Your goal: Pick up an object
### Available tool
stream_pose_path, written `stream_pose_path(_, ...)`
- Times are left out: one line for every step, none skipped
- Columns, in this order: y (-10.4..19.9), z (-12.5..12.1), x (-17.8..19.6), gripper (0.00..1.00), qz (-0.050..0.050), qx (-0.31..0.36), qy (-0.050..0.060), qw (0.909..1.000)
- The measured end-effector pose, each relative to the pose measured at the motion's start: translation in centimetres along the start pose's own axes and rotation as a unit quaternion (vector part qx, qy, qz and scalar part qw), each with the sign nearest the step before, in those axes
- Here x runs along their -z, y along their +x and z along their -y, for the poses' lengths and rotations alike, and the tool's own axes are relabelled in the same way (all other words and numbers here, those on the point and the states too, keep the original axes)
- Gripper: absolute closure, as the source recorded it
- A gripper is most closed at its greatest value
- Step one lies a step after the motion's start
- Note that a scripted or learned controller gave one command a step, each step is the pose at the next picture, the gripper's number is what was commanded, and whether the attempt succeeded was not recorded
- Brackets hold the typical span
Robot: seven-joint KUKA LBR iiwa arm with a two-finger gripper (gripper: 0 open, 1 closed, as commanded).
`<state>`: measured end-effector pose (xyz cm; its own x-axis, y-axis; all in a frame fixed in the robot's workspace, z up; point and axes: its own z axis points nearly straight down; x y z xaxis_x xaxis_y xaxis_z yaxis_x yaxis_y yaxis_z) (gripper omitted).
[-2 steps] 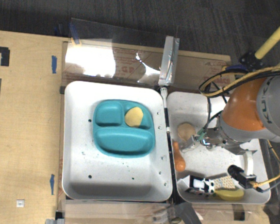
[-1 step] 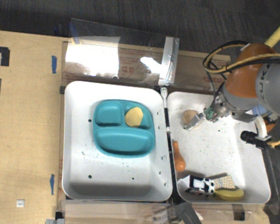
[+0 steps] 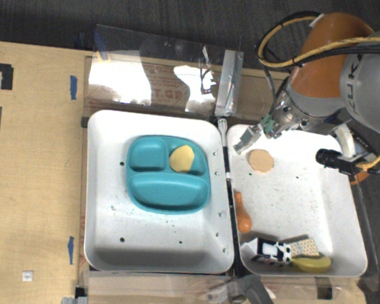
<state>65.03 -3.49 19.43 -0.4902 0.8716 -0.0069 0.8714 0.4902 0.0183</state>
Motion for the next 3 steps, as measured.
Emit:
stream_pose_path(-2.3, 3.2, -0.8, 0.0, -0.003, -0.009, 0.009, 0.9999)
stream_pose_path(-5.1, 4.7, -5.7, 0.0, -0.004, -0.093, 0.011, 0.9956)
stream_pose_path(-6.1, 2.3, -10.8, 0.0, 0.0, -0.221, 0.007, 0.9754)
